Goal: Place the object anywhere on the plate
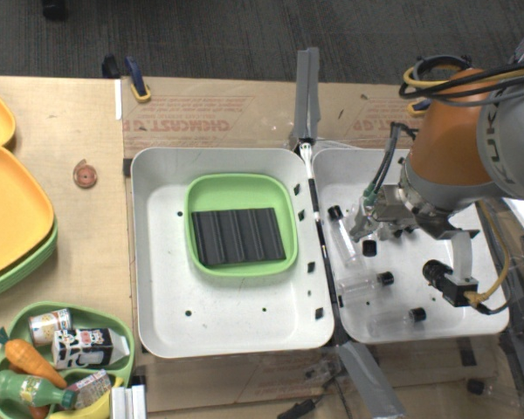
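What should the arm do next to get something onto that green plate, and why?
Probably lower the gripper a little onto the clear tube lying by the right bin's left wall. The arm hangs over that bin with its tip close to the tube, while the green plate in the left bin bears just a dark ribbed mat.

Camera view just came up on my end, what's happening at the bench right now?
The arm reaches in from the right and hangs over the right bin, its gripper low near that bin's left side. The green plate sits in the left bin with a dark ribbed block lying on it. A few small dark pieces lie scattered in the right bin.
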Robot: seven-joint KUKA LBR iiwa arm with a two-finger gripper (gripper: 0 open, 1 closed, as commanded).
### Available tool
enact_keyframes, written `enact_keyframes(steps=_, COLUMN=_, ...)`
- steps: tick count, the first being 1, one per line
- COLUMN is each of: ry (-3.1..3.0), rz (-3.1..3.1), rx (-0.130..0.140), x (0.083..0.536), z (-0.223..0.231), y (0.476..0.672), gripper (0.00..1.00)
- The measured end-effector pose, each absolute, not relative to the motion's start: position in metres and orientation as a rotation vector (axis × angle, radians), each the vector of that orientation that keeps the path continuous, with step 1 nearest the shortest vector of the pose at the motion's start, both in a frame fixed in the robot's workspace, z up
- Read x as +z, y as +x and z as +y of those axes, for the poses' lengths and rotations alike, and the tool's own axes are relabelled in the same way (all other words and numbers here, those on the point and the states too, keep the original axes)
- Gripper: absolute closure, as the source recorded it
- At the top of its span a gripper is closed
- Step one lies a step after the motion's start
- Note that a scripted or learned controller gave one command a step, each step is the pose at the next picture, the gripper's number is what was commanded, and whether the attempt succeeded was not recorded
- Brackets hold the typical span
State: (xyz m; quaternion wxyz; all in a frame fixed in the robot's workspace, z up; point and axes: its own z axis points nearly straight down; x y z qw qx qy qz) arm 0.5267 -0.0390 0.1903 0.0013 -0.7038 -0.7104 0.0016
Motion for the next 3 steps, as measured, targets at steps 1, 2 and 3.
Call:
enact_keyframes(steps=1, ry=-2.033, rz=-2.393, rx=0.005, x=0.191, z=0.0, y=0.538, gripper=1.0)
enact_keyframes(steps=2, ry=-2.002, rz=-2.419, rx=0.006, x=0.19, z=0.045, y=0.577, gripper=1.0)
enact_keyframes(steps=3, ry=-2.002, rz=-2.419, rx=0.006, x=0.19, z=0.045, y=0.577, gripper=0.0)
